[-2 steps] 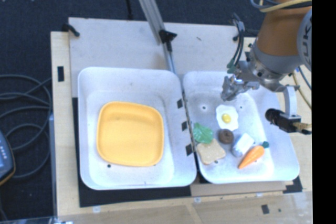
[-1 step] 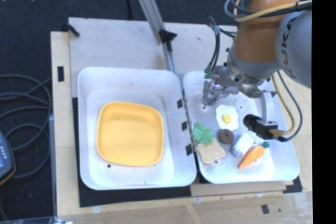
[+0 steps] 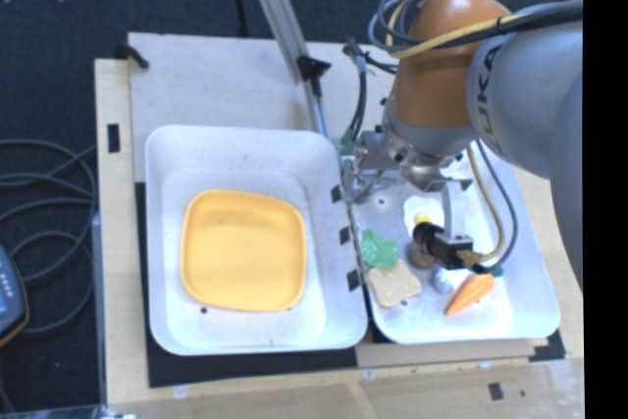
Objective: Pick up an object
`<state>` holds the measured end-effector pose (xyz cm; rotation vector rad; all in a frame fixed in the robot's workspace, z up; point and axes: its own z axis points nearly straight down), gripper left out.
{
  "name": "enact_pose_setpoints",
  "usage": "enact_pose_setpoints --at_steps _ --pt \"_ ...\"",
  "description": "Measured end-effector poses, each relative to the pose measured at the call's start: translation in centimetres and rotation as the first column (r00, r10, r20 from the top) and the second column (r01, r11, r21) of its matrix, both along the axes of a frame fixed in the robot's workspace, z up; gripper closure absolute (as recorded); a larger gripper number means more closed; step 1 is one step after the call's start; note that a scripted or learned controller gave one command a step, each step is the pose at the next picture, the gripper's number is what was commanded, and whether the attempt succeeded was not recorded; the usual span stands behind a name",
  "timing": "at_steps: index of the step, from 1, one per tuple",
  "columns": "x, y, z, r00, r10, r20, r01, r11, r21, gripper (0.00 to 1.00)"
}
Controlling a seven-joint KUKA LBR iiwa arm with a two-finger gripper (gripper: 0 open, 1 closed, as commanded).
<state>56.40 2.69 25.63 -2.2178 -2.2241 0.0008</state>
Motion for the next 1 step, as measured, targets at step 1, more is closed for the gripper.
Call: enact_pose_setpoints --at_steps 1 --pt "-0.67 5.16 -1.82 1.0 0.001 0.0 -0.001 1.0 0.0 1.0"
